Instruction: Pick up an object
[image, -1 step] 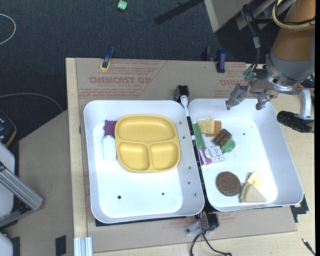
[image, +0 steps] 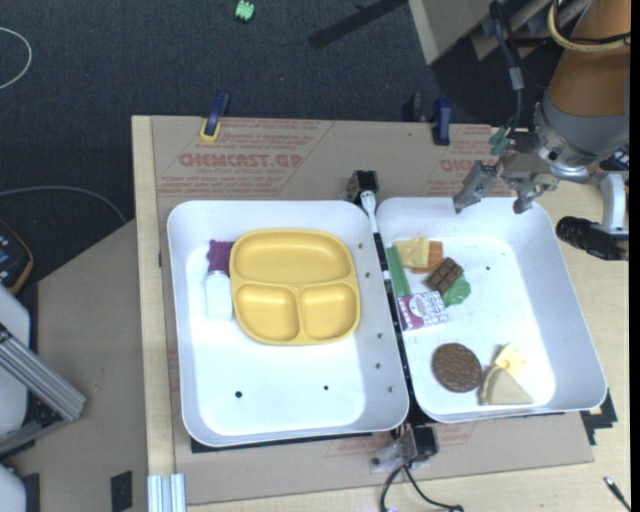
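1. The left bin (image: 200, 390) holds a yellow divided tray (image: 295, 284) lying flat, with a purple item (image: 219, 254) and a small white bottle (image: 217, 297) tucked against the tray's left edge; nothing here is being reached for
2. The right bin (image: 560, 300) carries the likely targets, loosely clustered toward its left side: a green stick (image: 396, 272) along the divider, a tan block (image: 415, 252), a brown chocolate-like bar (image: 445, 274) touching a green lump (image: 457, 292), and a pink-and-white packet (image: 422, 312) just below them
3. Nearer the front of that bin lie a round brown cookie (image: 457, 367) and, just beside it, a pale yellow wedge (image: 507, 377)
4. The claw (image: 497, 197) hangs over the back rim of the right bin with its two fingers spread wide and nothing between them; it is well apart from every object
5. Judged from this, the step in hand is the approach: no object is picked yet. The next move calls for choosing one item, carrying the claw forward and leftward over it, then dropping straight down with the fingers straddling it. The cookie and wedge stand freer than the crowded cluster, so they look the easier grasp; the flat packet looks hard to pinch
6. The worktop (image: 250, 160) is a brown printed board, clamped at its back edge, and both bins are shallow, white and smooth. Around it is dark carpeted floor (image: 100, 60) with loose cables
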